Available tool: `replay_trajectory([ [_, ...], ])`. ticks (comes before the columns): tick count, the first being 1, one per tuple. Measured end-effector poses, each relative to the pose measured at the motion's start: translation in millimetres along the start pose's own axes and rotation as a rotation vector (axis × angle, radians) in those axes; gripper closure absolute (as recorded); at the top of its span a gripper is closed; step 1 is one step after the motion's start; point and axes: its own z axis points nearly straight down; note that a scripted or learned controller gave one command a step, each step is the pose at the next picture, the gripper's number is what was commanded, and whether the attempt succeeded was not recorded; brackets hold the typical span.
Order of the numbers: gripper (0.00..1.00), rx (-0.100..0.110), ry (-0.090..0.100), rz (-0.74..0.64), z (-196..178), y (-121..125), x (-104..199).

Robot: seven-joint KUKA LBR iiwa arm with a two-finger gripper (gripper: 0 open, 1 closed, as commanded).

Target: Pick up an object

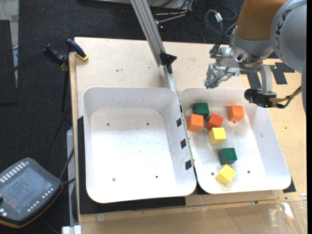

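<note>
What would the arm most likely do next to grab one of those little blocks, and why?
Probably lower toward the green block. The gripper hangs above the right bin's far edge, holding nothing, and that block lies nearest below it.

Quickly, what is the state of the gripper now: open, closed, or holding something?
Gripper: cannot be told; it hangs above the far rim of the right bin, with no block between its fingers.
</note>
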Motion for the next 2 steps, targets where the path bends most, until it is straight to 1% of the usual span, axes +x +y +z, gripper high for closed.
replay_trajectory([
  [1,1.0,-0.001,0.001,-0.001,5,-10,62],
  [2,1.0,0.001,0.0,0.0,25,-17,114],
])
